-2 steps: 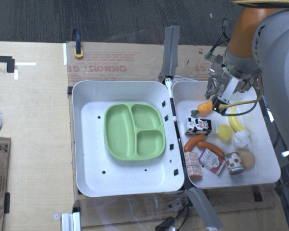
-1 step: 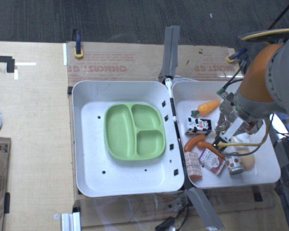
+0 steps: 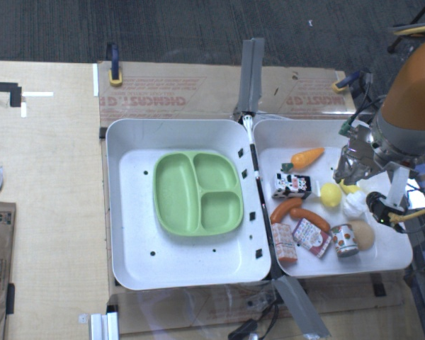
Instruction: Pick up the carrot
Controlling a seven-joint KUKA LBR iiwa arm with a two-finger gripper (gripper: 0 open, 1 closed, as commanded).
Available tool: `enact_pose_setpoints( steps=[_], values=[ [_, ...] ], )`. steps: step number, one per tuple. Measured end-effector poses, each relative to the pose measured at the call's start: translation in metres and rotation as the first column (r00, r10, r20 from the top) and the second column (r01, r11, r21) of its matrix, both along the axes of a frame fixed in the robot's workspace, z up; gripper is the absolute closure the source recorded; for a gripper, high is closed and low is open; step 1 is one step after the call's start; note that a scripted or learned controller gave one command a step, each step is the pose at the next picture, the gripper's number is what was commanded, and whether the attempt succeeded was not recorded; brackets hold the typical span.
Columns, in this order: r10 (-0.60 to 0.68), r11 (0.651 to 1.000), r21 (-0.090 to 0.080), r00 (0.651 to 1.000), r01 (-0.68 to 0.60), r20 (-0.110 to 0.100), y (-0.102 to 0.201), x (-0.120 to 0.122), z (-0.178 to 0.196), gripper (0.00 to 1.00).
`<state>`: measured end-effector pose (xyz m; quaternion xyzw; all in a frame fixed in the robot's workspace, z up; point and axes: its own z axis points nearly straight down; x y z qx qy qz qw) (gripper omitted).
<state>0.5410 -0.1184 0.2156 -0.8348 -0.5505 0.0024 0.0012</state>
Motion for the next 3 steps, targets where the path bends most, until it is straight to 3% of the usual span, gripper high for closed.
enact_pose_setpoints(
  steps=[1, 2, 3],
  values=[
    [0.066, 0.998, 0.000, 0.998, -0.066, -0.001, -0.019, 0.085, -0.009, 1.00],
    [0.066, 0.998, 0.000, 0.998, -0.066, -0.001, -0.019, 0.085, -0.009, 0.00],
    [0.110, 0.994, 0.000, 0.994, -0.110, 0.004, 0.003, 0.118, -0.125, 0.00]
  ],
)
